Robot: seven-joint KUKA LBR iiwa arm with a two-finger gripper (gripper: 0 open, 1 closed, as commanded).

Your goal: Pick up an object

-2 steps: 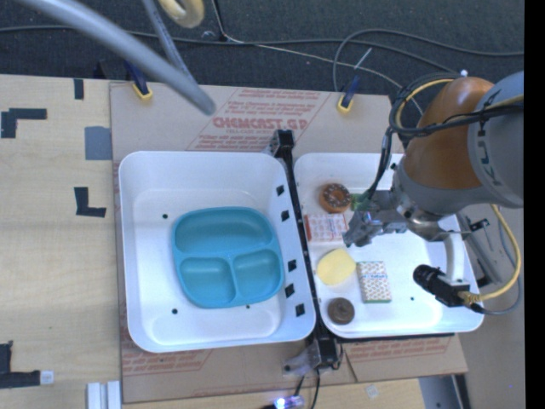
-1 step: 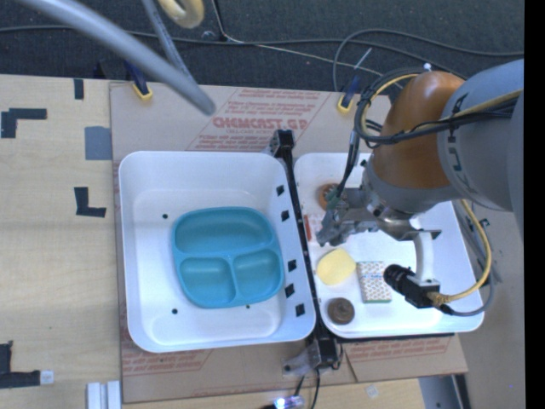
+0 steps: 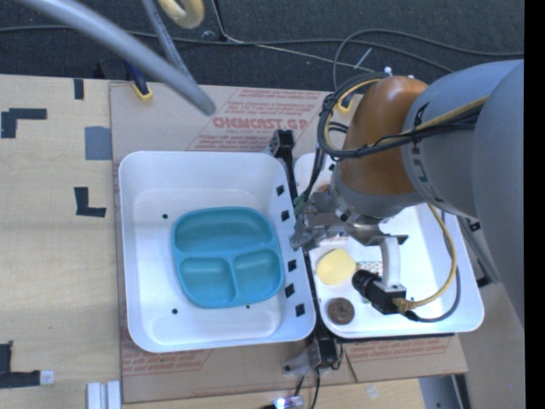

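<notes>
Pick-up not yet done | we see the tool [image 3: 319, 228] low over the right bin [image 3: 451, 313], beside the yellow object [image 3: 335, 267] | grip: we cannot tell

- Even, fairly bright overhead light, soft shadows inside the left bin [image 3: 140, 228]
- The white bins are near overexposed, with mild glare on the orange band [image 3: 379, 118]
- Grey tube [image 3: 102, 32] at top left is blurred
- Overall slightly soft, grainy
</notes>
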